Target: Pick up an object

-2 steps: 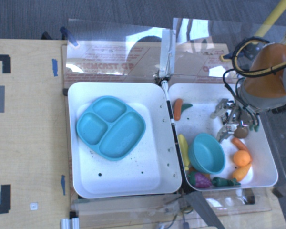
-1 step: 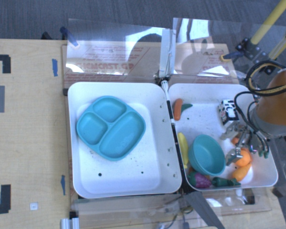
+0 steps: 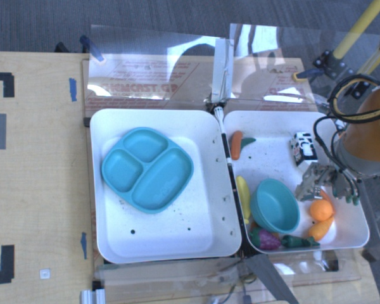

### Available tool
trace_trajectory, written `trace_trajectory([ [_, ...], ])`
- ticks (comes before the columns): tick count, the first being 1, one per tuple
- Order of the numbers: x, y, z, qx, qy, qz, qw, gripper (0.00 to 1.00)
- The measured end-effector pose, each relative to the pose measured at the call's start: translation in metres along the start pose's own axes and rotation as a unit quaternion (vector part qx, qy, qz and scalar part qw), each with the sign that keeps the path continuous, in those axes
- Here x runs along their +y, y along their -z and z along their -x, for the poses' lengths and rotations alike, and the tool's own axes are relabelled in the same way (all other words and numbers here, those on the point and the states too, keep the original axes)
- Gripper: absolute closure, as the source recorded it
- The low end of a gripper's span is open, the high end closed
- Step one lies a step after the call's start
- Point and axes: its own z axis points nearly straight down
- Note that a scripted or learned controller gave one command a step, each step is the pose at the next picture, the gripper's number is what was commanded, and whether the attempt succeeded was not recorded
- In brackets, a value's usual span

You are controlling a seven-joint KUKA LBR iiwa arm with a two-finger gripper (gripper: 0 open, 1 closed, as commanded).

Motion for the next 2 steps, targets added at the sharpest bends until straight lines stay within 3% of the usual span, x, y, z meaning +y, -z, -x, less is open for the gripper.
trace_trajectory([
  [1,0.028,-0.011,-0.048,0.003,0.066,0.0,0.9978,1.0],
  [2,0.042,-0.012,-0.025,0.004,-0.083,-0.001,0.9965,1.0],
])
